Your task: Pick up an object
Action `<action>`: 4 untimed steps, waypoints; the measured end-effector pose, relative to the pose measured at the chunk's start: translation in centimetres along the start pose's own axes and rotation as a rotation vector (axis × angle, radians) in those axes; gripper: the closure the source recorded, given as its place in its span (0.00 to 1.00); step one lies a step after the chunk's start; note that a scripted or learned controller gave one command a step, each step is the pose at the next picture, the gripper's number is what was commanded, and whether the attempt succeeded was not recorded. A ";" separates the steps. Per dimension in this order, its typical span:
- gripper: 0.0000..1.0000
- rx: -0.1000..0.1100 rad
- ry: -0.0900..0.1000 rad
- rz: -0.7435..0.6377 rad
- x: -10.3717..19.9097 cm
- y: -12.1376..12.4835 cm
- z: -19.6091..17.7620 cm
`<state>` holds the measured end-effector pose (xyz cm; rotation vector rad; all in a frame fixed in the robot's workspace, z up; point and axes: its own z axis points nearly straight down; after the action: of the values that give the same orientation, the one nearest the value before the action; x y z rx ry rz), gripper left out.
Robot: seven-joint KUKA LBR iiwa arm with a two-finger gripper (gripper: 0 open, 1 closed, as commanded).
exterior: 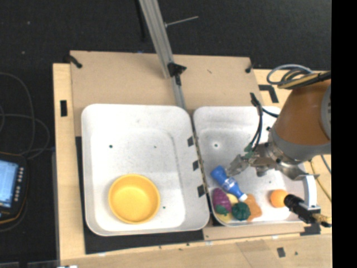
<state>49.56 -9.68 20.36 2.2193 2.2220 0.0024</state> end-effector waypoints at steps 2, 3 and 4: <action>0.00 0.006 -0.001 0.002 -0.3 0.5 6.2; 0.00 0.002 -0.002 0.002 -0.4 0.5 10.4; 1.00 -0.003 0.000 0.006 -0.5 0.7 9.2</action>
<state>50.23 -10.14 11.15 2.2250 2.2134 0.0053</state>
